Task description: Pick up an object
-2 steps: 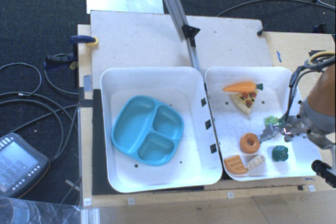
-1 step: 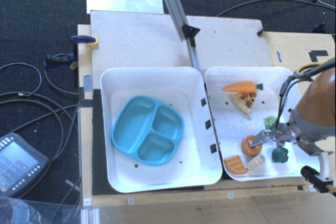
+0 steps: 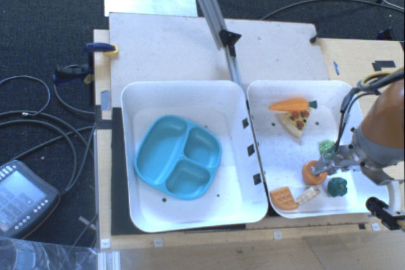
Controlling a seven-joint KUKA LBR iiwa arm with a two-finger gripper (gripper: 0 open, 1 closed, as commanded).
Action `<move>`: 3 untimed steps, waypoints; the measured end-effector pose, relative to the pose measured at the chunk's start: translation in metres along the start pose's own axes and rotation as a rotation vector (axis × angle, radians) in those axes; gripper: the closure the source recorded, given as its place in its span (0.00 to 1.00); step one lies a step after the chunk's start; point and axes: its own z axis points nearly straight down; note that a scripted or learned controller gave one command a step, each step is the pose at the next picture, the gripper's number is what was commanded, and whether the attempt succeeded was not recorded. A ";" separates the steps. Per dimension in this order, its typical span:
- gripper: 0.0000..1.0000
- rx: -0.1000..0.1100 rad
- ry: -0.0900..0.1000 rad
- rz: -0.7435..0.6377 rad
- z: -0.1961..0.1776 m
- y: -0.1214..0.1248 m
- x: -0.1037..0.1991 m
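The gripper [image 3: 321, 167] is hovering in the right bin [image 3: 266, 136], touching an orange ring-shaped toy [image 3: 312, 173] at its seven o'clock. A green broccoli toy [image 3: 337, 186] is lying at its four o'clock. Whether it is spread or pinching, I cannot tell.

Both bins [image 3: 190, 95] are white. Left of the divider, the sectioned plate [image 3: 178, 157] is light blue. Right of the divider: orange carrot [image 3: 290, 105] with green top, yellow pizza slice [image 3: 295, 122] with red dots, orange ring [image 3: 312, 172], dark green broccoli [image 3: 337, 186], tan waffle [image 3: 284, 198].
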 end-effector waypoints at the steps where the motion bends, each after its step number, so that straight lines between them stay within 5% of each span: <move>1: 1.00 0.001 -0.001 -0.006 -0.059 -0.004 0.006; 3: 1.00 -0.001 -0.002 -0.006 -0.161 0.008 -0.002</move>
